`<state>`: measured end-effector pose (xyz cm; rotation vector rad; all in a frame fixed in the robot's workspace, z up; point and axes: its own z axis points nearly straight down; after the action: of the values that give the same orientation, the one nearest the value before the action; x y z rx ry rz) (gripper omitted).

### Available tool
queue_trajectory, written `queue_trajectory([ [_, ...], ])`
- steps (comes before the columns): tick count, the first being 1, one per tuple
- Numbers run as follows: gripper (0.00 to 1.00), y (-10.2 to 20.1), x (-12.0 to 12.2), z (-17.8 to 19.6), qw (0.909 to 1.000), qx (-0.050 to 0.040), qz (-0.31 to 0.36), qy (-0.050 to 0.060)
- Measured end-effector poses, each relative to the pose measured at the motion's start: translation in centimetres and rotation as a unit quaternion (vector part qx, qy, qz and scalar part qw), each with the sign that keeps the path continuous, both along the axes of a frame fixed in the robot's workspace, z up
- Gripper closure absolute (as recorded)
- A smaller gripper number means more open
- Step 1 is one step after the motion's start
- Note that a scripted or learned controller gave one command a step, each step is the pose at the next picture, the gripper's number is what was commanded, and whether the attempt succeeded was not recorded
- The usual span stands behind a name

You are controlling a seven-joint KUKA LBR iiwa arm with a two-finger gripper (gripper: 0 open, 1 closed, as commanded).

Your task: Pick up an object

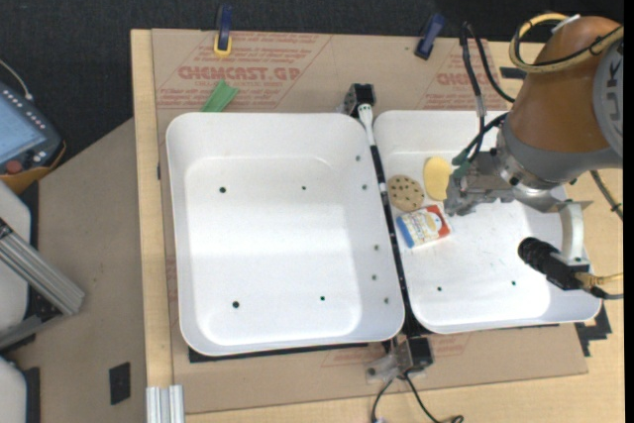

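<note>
Worktop [248,64]: two white bins | right bin [495,302]: yellow object [437,175], cookie [401,191], packet [423,228] | jaws [462,195]: state unclear, beside yellow object

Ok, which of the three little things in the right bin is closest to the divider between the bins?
The round brown cookie. It lies nearest the divider; the yellow piece sits further right, and the red-and-white packet lies below it.
</note>
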<state>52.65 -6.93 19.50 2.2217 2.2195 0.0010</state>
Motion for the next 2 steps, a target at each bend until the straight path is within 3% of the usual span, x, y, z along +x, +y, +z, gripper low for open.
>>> queue_trajectory([
  [1,1.00,-4.2,-4.9,6.7,1.0000,-0.0014,-0.002,-0.002],
  [2,1.00,4.0,-4.2,9.6,1.0000,0.0004,0.004,-0.002],
])
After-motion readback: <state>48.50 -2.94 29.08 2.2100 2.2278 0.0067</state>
